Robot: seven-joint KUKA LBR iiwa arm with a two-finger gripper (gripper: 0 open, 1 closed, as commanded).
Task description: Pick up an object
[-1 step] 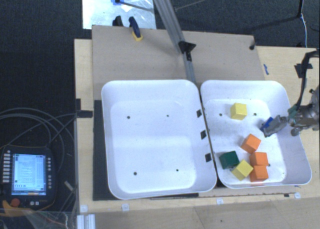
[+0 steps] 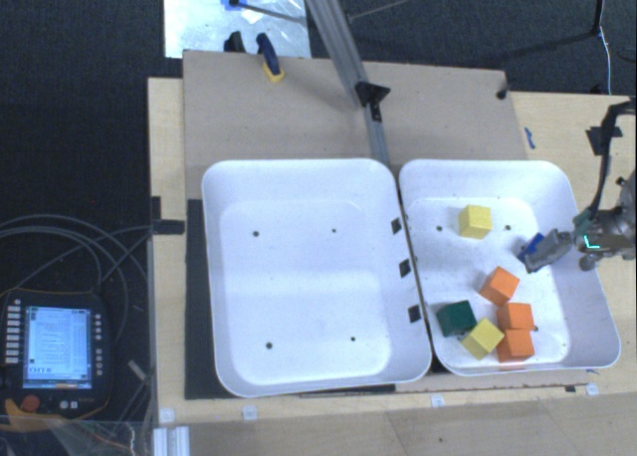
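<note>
Your jaws point(image 2: 537, 253) sit at the right side of the right bin point(image 2: 557, 180), low over its floor, and you cannot tell from this view whether they are parted or closed; nothing is visibly between them.

The things to pick from all lie in that bin. Nearest is an orange block point(image 2: 500, 285), just below and to the left of the jaws. Farther out on the same side are two more orange blocks point(image 2: 516, 330) touching each other, a yellow block point(image 2: 483, 338) against them, and a green block point(image 2: 457, 319) beside that. A second yellow block point(image 2: 476, 221) stands alone, up and to the left of the jaws.

Judging by their look, these are small, light, rigid cubes, probably smooth, so they may skid if nudged. Take one across two opposite flat faces. The lone yellow block or the nearest orange one gives you free sides; the cluster does not.
</note>
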